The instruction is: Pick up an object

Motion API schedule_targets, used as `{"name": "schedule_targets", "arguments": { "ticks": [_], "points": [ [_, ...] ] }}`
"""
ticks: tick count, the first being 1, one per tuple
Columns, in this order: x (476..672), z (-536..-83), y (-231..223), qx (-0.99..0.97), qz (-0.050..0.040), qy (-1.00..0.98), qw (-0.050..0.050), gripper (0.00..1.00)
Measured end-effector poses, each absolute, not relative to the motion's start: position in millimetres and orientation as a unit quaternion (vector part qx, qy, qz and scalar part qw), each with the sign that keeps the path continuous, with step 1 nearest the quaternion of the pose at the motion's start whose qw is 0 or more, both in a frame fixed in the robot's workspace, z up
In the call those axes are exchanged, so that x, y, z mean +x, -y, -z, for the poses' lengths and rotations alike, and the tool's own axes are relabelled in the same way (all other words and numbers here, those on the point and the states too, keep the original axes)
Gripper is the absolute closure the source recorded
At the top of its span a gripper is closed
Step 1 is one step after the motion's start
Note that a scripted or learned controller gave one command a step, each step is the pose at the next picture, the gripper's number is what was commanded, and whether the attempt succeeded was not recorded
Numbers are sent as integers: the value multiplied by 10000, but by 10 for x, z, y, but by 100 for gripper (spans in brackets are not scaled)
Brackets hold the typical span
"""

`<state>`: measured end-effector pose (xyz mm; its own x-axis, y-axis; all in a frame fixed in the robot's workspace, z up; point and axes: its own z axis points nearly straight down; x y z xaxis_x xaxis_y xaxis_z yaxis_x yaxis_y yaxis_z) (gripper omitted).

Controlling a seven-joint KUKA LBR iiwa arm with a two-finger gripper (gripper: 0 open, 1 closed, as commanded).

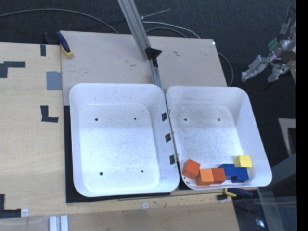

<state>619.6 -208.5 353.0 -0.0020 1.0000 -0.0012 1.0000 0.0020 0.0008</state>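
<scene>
The claw (269,64) is hanging at the 2 o'clock edge of the view, off the surface (115,57) and over the dark floor (231,13), well apart from both bins. It is showing as a pale metal cluster with a prong reaching toward 9 o'clock; whether its fingers are parted or closed cannot be told, and nothing is showing between them.

The right bin (240,100) is sitting nearest the claw, toward 4 o'clock of centre. The blocks are crowding its lower rim at about 5 o'clock: a red block (191,168) lying tilted at the left end, an orange block (211,176) just beside it, a blue block (235,173) touching the orange one, and a yellow block (243,161) resting against the top of the blue.

The left bin (77,100) is lying side by side with the right one, their rims touching along the middle, where small dark clips (168,137) are sitting.

A slanted aluminium rail (136,23) is running from 12 o'clock down to the seam between the bins. A blue-and-yellow clamp (64,44) is gripping the surface at 10 o'clock, and another (236,193) is peeking out below the right bin. Dark tape marks (45,113) are lying on the wood at 9 o'clock. No writing or labels are readable.
</scene>
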Motion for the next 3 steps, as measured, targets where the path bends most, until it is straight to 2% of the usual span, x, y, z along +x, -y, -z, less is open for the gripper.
{"name": "schedule_targets", "arguments": {
  "ticks": [2, 3],
  "points": [
    [6065, -3794, 2087, 7067, -2, -7076, 5, 0],
    [6065, -3981, 2088, 7065, -4, -7077, 7, 0]
  ]
}}
